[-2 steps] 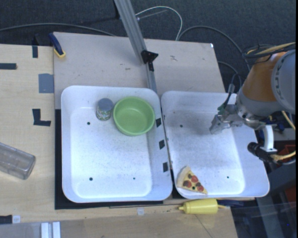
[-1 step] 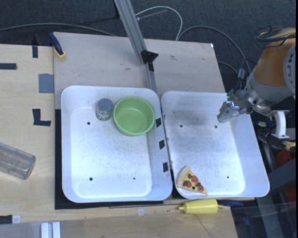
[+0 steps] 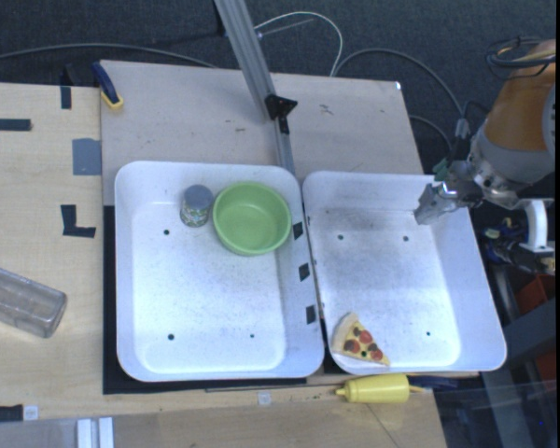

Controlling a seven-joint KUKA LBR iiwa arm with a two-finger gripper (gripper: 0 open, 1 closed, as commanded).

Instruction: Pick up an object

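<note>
Two shallow white bins are shown side by side on the bench, viewed from above at a slant. The left bin point(image 3: 140, 343) is seen to hold a green bowl point(image 3: 252, 217) near its far edge, with a small grey-lidded can point(image 3: 196, 205) placed just beside the bowl on its left. The right bin point(image 3: 467, 287) is seen to hold a toy pizza slice point(image 3: 358, 340), laid flat in the near left corner close to the wall shared with the other bin. A yellow mustard bottle point(image 3: 373, 389) is laid on its side on the bench just outside the near rim of the right bin. A clear plastic container point(image 3: 19, 300) is laid on the wooden surface well to the left of both bins. A grey metal pole point(image 3: 247, 45) is seen slanting down toward the gap between the bins. The gripper point(image 3: 432, 203) is positioned over the far right part of the right bin, well apart from the pizza slice; nothing is seen held in it, and whether it is spread or pressed together cannot be told. The arm point(image 3: 518, 124) is seen entering from the right.
</note>
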